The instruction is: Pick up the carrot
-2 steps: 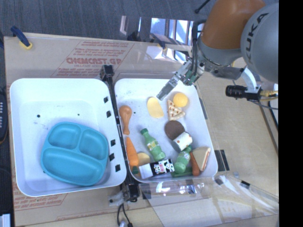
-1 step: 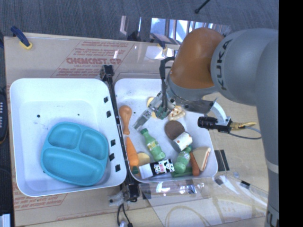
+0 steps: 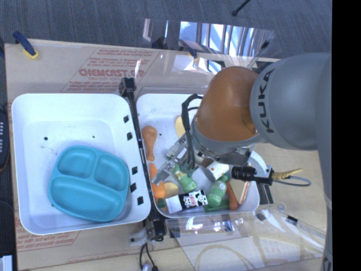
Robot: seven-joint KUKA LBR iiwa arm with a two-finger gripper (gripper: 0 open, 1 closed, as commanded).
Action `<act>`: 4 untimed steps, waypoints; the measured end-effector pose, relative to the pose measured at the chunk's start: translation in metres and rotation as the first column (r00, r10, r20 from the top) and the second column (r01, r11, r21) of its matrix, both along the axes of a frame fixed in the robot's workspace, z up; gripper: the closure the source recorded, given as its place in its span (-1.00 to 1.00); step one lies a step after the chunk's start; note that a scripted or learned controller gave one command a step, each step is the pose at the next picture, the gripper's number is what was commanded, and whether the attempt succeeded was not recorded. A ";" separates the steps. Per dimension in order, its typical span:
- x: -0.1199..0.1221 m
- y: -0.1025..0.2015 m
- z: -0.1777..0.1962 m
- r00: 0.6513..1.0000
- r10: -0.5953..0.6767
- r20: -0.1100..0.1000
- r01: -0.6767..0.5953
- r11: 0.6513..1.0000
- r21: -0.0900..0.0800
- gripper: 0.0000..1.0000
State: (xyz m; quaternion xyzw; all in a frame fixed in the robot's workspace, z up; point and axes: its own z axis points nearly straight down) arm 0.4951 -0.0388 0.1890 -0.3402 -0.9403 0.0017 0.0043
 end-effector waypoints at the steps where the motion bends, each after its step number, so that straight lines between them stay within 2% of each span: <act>1: -0.012 -0.075 -0.098 0.999 -0.052 0.006 0.052 0.999 -0.002 -1.00; 2: 0.054 -0.056 -0.099 0.962 -0.273 0.003 0.273 0.962 -0.001 -1.00; 3: 0.099 -0.067 -0.099 0.870 -0.493 0.006 0.493 0.870 -0.005 -1.00; 4: 0.145 -0.101 -0.098 0.772 -0.635 0.006 0.635 0.772 -0.006 -1.00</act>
